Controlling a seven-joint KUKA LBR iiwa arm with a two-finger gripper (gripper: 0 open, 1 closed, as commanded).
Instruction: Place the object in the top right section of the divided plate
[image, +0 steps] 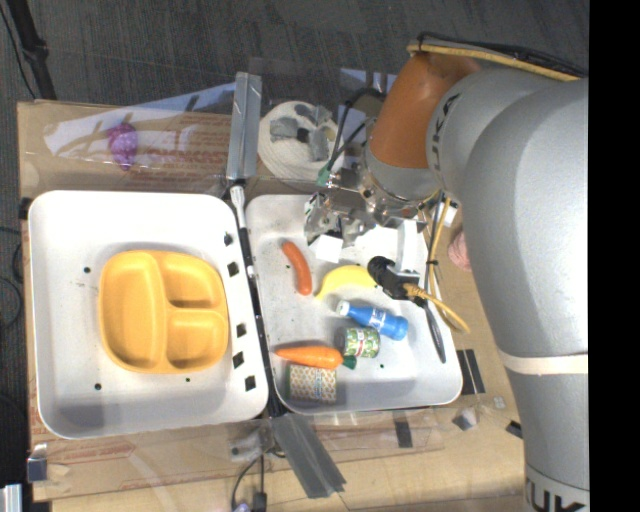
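Divided plate (165, 310), yellow, 3 compartments: one long section on its left side, two smaller ones stacked on its right. Lies flat, approx. centre of L bin (60, 230), white, shallow.

Small purple item (122, 143): on tabletop (30, 150) behind L bin, under clear film; type can't tell.

R bin (420, 385), white, touching L bin along the middle divider. Contents, L to R:
- Sausage (296, 267), red-orange, lying lengthwise, upper-left area of bin.
- Carrot (310, 355), orange, lying crosswise near front, tip pointing left.
- Patterned cylinder (313, 382), on its side, just in front of carrot, at bin's front wall.
- Banana (345, 280), yellow, mid-bin, just right of sausage.
- Green can (362, 343), on its side, touching carrot's thick end.
- Blue bottle (375, 320), white cap, lying slantwise between banana and green can.

Claw (335, 215): over back of R bin, above sausage and banana, apart from both. Open/closed: can't tell. Nothing seen held.

Arm (520, 200), grey w/ orange band, enters from right, covers R bin's right edge.
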